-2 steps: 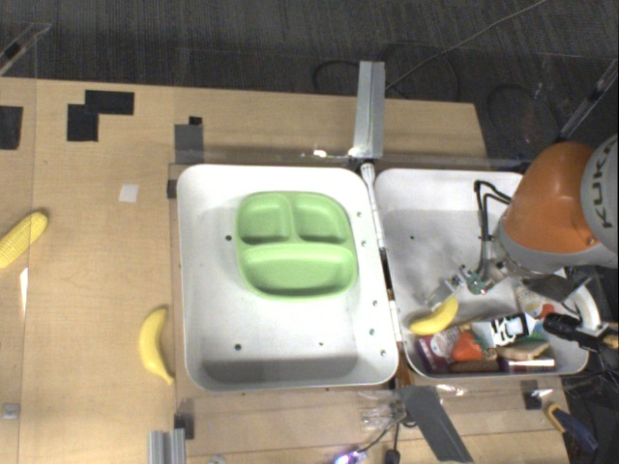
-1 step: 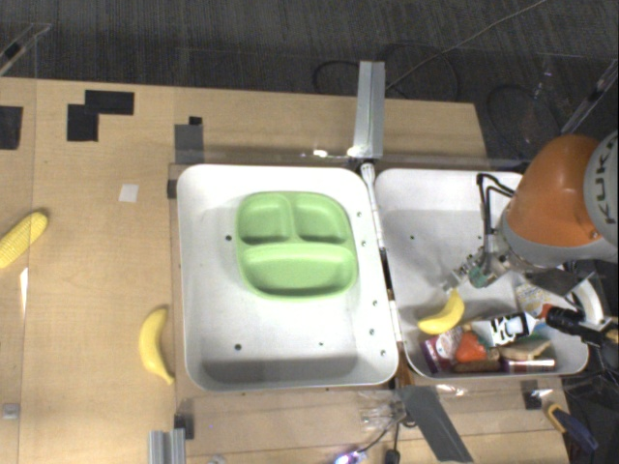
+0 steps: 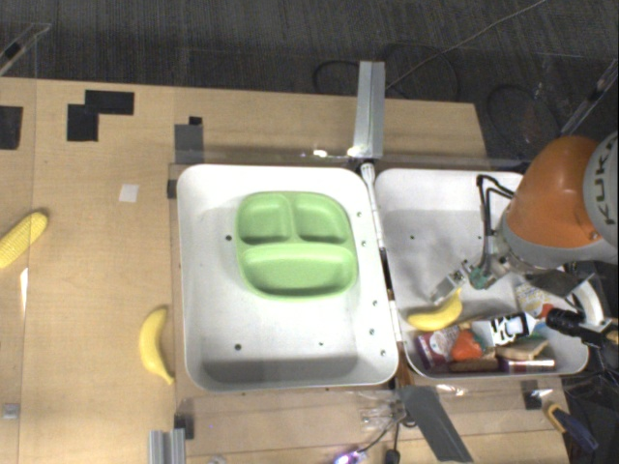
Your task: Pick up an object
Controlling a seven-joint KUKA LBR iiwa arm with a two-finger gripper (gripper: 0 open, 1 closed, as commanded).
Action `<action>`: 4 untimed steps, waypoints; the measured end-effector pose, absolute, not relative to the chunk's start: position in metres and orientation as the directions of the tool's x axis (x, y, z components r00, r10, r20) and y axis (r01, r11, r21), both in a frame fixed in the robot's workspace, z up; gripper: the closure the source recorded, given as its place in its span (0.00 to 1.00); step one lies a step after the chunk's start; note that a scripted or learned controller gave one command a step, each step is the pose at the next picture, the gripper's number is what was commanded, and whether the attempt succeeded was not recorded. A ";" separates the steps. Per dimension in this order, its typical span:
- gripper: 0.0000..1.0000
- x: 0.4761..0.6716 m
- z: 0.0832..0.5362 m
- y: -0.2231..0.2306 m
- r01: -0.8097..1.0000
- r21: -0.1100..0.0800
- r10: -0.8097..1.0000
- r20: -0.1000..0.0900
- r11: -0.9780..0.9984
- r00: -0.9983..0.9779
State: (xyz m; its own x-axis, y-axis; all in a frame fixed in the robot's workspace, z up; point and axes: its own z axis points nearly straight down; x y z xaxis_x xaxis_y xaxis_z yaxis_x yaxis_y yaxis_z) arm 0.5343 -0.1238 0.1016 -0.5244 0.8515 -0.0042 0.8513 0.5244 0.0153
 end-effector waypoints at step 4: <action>1.00 0.492 0.189 -0.088 0.930 0.001 0.930 0.000 0.368 -0.368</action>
